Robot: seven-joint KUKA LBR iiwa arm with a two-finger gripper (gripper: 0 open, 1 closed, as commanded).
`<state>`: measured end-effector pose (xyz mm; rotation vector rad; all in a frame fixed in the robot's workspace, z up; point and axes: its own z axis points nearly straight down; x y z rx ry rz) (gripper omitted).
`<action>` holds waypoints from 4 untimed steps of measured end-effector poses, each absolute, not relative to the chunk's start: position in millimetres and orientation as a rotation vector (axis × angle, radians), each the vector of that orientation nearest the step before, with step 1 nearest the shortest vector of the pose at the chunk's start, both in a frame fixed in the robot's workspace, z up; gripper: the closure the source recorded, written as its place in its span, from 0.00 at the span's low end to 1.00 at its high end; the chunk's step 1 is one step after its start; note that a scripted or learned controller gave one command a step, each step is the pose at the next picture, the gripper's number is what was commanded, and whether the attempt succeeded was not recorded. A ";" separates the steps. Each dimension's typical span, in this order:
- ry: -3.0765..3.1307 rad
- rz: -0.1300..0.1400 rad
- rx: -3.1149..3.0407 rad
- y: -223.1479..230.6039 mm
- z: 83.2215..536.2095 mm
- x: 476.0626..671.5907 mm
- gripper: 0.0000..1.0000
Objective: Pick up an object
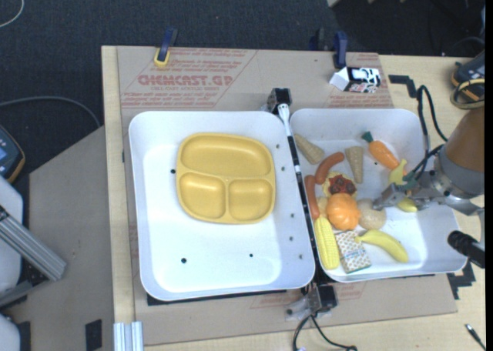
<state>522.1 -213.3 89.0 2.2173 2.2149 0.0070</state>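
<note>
My gripper [394,192] hangs low inside the right bin [400,123], near its right wall. It reaches in from the arm [467,158] at the right edge. Small yellow pieces [400,173] lie right against it, and I cannot tell whether it holds any of them. Just left of it sit a pale potato [373,219] and an orange fruit [343,211]. A carrot [383,153] lies behind it and a banana [386,245] in front. Further left are a red sausage [330,163], a corn cob [326,242] and a small snack box [352,252].
The left bin [154,226] holds a yellow divided plate [226,176]. A black divider rail [295,180] runs between the bins. Two clamps [163,48] [339,48] stand on the cardboard at the back. Cables [425,107] trail by the right bin's far corner.
</note>
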 end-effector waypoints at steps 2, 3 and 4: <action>2.218 0.003 2.216 -217.5 162.1 528.2 1.00; 2.215 0.005 2.214 -224.8 224.1 533.0 1.00; 2.219 0.001 2.218 -225.0 225.1 533.7 1.00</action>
